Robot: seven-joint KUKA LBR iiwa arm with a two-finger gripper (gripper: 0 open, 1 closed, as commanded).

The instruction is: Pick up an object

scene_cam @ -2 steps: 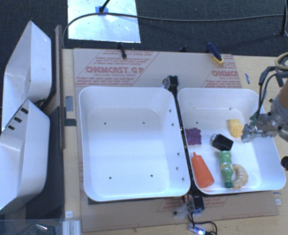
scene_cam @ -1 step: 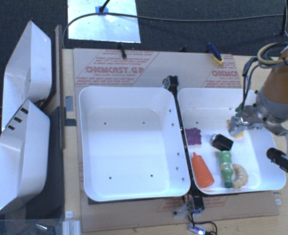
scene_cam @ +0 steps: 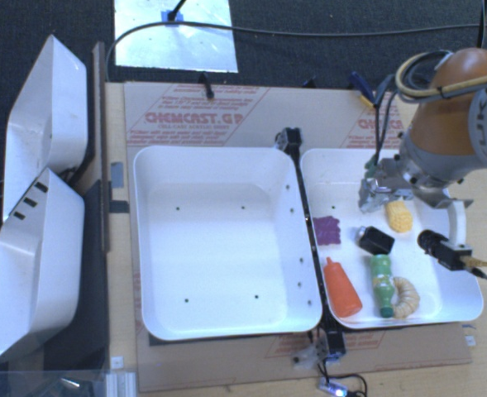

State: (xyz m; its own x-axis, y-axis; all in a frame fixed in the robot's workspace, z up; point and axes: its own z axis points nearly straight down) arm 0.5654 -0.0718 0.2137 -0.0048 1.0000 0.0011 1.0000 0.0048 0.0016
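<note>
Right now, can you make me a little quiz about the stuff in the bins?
1. True or false: the corn lies in the left bin.
2. Which thing lies nearest the divider between the bins? A) purple toy B) green bottle C) corn
3. Fill in: the orange bottle lies in the ____ bin.

Key:
1. False. It lies in the right bin, just by the gripper.
2. A.
3. Right.
</note>
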